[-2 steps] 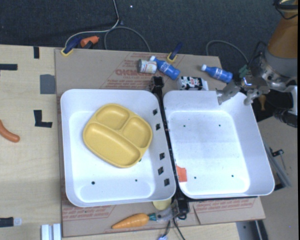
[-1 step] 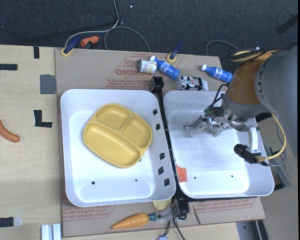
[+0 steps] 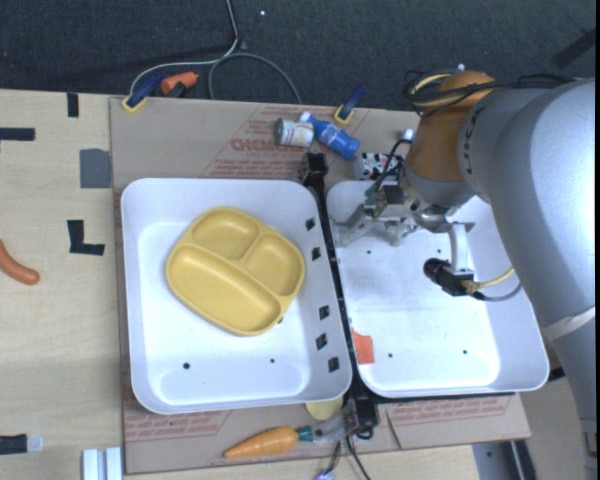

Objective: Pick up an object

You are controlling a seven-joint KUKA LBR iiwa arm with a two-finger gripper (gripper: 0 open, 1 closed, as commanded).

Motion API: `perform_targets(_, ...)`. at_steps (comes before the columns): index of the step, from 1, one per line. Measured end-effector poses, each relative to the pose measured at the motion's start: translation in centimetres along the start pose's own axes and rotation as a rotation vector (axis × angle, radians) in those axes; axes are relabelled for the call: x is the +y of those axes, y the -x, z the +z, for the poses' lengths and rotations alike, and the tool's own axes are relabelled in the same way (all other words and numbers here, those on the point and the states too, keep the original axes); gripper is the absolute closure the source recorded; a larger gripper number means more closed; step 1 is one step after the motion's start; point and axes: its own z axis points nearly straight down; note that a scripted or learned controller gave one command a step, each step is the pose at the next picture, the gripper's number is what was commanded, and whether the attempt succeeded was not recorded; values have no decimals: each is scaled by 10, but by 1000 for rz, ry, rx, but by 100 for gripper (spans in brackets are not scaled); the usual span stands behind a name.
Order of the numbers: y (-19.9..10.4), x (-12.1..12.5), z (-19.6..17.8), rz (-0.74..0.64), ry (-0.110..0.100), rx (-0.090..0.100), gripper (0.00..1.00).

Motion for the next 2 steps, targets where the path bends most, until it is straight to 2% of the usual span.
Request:
perform_targets(1, 6, 21, 0, 3, -2, 1, 0)
perform_targets(2, 2, 9, 0, 6, 0, -2, 0)
